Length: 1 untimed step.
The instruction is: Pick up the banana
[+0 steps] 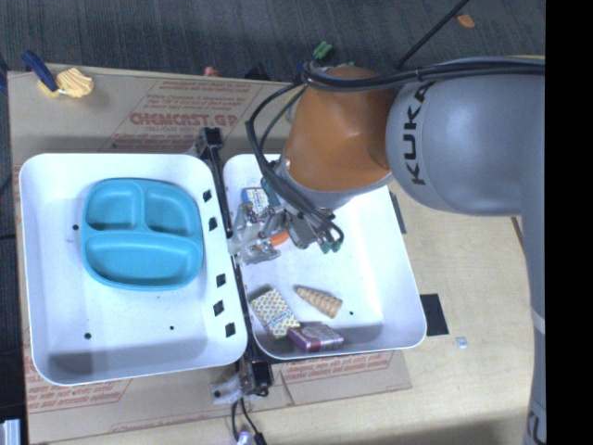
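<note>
Fingers [262, 233] sit low in the right bin [394, 248], close to its left wall, but from my screen they blur into a tangle of metal and cable, and I cannot tell whether they are spread or closed, nor whether anything sits between them. I cannot pick out the banana with any confidence; a small orange bit shows just beside the fingers, too unclear to name. Toward the near wall of the right bin from the fingers lie a patterned packet [274, 311], a ridged tan cone [319, 298] and a purple block [314, 338], the block just beside the packet. Above the fingers rises the orange band [334, 142], then the grey arm [473, 137]. Left of the right bin, the left bin [46, 323] holds a blue divided tray [144, 233].
</note>
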### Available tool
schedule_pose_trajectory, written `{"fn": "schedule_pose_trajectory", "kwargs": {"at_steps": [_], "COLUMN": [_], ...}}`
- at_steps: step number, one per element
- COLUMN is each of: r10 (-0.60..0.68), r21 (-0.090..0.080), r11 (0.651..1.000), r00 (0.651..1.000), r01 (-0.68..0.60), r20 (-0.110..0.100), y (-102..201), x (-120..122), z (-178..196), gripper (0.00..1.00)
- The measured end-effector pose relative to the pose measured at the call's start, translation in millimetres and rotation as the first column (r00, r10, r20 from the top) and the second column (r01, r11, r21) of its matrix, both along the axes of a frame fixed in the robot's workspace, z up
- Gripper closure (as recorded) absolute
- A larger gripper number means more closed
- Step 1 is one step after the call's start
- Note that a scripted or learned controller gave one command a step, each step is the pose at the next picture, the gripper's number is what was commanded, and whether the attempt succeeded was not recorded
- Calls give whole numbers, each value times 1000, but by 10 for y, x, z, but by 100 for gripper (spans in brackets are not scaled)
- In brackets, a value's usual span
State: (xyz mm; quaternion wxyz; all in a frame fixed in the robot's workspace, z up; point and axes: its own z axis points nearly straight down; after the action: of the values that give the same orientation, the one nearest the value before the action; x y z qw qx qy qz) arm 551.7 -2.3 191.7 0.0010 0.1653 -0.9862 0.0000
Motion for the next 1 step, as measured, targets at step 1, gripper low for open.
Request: {"fn": "schedule_pose_trajectory", "kwargs": {"at_steps": [1], "r10": [-152], "r21": [-1], "r11": [988], "r00": [988], "r01": [152], "r20": [3], "y": [-910], "x": [170], "z": [288], "gripper": [100]}}
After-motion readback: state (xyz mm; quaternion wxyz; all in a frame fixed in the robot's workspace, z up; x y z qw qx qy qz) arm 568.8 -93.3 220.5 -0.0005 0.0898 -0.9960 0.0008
